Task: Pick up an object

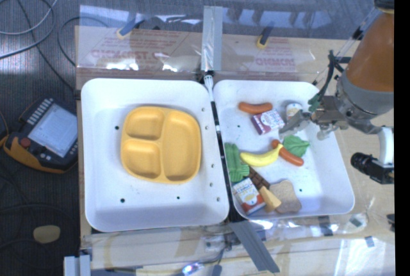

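Observation:
The right bin (333,194) holds several toy foods: a sausage (255,107), a maroon carton (268,121), a banana (263,156), a green leaf (296,143), a red-orange carrot (291,154), a green vegetable (234,162), a bread slice (286,196) and a small red and white carton (246,195). My gripper (301,119) hangs over the bin's upper right part, just above the green leaf and right of the maroon carton. A small grey round piece (293,107) lies beside it. Nothing shows as held.
The left bin (102,204) holds a yellow divided plate (161,143). A metal divider post (211,44) stands behind where the bins meet. A handheld pendant (45,135) lies on the floor at the left. The arm's grey and orange body (371,70) overhangs the right bin's far right edge.

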